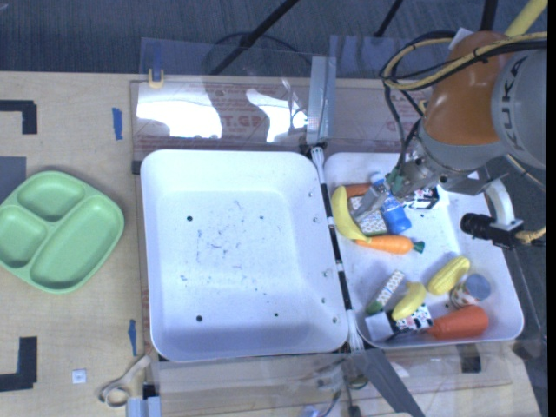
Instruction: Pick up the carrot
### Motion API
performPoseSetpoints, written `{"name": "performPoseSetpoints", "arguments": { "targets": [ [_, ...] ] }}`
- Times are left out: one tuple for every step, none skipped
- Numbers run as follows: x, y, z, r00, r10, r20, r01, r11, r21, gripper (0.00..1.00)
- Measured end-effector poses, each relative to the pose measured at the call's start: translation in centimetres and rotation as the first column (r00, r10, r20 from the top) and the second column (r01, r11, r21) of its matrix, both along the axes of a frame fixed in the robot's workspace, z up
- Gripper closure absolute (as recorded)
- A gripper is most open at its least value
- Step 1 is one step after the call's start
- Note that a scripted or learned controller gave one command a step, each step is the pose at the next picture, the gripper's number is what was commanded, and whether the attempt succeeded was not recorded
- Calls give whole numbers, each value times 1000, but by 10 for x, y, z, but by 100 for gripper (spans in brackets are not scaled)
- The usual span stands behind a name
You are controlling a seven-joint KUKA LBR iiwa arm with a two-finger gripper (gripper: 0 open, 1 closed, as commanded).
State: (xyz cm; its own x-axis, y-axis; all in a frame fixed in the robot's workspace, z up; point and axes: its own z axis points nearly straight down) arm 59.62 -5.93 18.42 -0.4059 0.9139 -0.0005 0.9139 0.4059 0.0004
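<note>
Far to the left of the end effector, a green divided plate (57, 230) rests on the desk (78, 320). The left bin (174, 172) lies between that plate and the tool. The end effector (395, 185) hangs low in the right bin (512, 315) over a clutter of packets, with a banana (344, 215) just to its left; whether it is parted or closed cannot be told, and nothing is seen in its hold. The carrot (388, 244) lies just below it on the bin floor, unlifted. The grasp and lift appear to remain.
</note>
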Motion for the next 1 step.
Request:
{"name": "performPoseSetpoints", "arguments": {
  "targets": [
    [-35,18,0,997,73,-4,-73,997,2,0]
  ]
}}
